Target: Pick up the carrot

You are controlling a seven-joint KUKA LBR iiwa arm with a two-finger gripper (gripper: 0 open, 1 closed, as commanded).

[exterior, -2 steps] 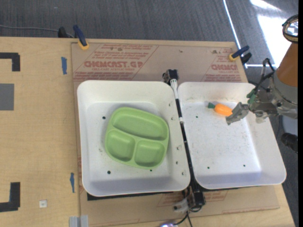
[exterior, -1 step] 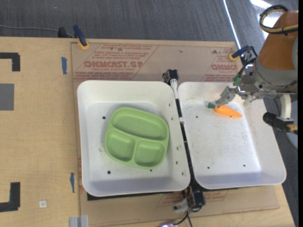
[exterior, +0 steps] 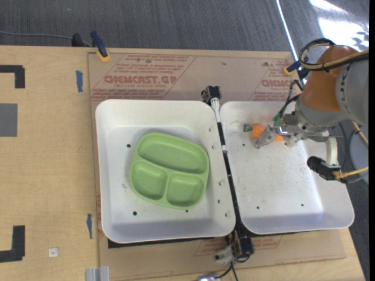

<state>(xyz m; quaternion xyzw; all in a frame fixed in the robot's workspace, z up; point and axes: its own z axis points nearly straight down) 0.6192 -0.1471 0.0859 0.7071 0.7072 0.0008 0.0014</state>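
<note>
- Camera view: the grey two-finger pincer hangs low in the right shallow white plastic bin, near its far wall; whether its tips are apart or together I cannot tell, since the wrist hides them.
- The small orange carrot with a green stub lies on the bin floor just to the camera-left of the pincer, touching or nearly touching it; nothing shows it clamped.
- Risk: a closing off-centre could nudge the rounded carrot aside, so the pincer comes up bare.
- Risk: the far bin wall sits just behind the pincer, and a push that way could pin the carrot against it or scrape the tips.
- Room: open bin floor spreads on the near side of the pincer. The black divider rail stands beyond the carrot, and the green three-part plastic tray lies well apart past it.
</note>
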